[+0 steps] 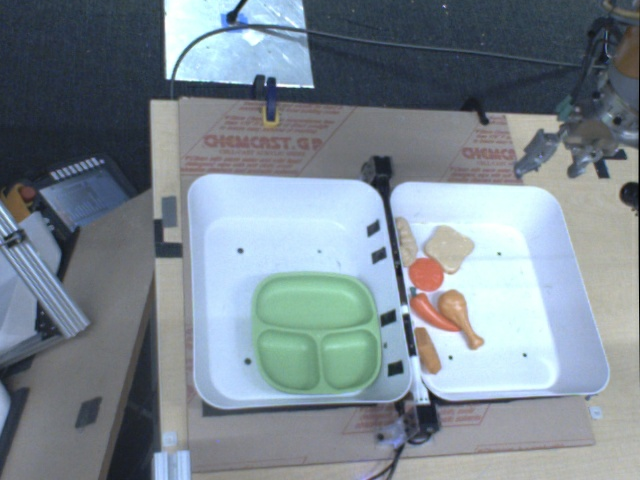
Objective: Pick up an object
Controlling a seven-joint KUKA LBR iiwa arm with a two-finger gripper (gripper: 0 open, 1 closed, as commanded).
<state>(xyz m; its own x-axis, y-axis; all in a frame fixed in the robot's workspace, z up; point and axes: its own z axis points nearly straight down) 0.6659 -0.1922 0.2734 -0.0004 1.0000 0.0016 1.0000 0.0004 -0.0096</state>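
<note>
The grey two-finger gripper (560,158) was seen spread open with nothing held, raised above the table beyond the far right corner of the right shallow white bin (565,268). Below and to its left, against that bin's left wall, were clustered a tan toy bread slice (448,247), a red toy tomato (427,274) and an orange toy drumstick (459,315).

— What does the robot's grey metal hand (560,155) look like?
— It is small and made of dull grey metal. Two thin pointy fingers (527,158) stick out from a chunky middle part.
— What is above the hand?
— A fatter grey wrist part with an orange band (628,6) near the top. Thin dark cables run down its side. The picture is blurry there, so screws and marks are too small to tell.
</note>
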